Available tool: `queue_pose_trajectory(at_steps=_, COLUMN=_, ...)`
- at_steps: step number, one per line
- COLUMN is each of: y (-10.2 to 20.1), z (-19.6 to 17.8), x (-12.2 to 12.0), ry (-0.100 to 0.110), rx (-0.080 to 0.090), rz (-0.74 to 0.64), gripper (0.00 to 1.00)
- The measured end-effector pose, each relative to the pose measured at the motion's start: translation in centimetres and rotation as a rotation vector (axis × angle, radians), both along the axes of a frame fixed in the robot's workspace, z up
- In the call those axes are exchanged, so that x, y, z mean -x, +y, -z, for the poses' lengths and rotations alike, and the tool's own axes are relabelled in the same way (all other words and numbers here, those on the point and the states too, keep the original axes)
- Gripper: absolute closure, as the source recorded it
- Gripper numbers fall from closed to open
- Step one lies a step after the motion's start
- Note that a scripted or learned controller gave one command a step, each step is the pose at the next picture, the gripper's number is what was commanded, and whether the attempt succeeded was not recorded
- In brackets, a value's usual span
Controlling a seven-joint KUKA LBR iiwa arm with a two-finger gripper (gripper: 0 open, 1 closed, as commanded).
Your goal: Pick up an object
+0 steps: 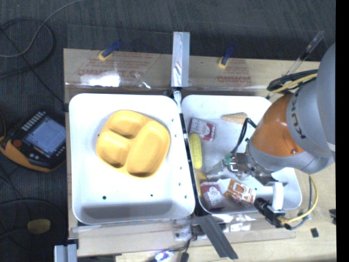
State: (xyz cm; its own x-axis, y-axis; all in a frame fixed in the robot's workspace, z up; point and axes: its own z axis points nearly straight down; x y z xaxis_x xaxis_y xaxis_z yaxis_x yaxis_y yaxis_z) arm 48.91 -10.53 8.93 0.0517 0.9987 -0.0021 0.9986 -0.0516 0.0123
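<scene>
My gripper (pixel 233 164) is low over the middle of the right bin (pixel 283 201), under the arm's orange band. Just below it lies an orange snack packet (pixel 240 192), and to its left a dark red packet (pixel 211 194). A yellow corn cob (pixel 195 149) lies along the bin's left wall, with a red-and-white packet (pixel 201 129) above it. A tan wedge (pixel 235 117) sits at the bin's far side. A big yellow bun-shaped object (pixel 132 142) rests in the left bin (pixel 87 201).
The arm's grey body (pixel 319 119) covers the right bin's right half. A divider wall (pixel 185 152) separates the bins. A handheld pendant (pixel 38 141) lies on the floor to the left, off the bench.
</scene>
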Motion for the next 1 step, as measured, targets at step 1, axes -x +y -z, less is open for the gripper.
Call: queue_pose_trajectory(at_steps=1, y=-0.26, z=0.02, x=-0.03, ry=0.001, rx=-0.004, rz=-0.015, gripper=0.0)
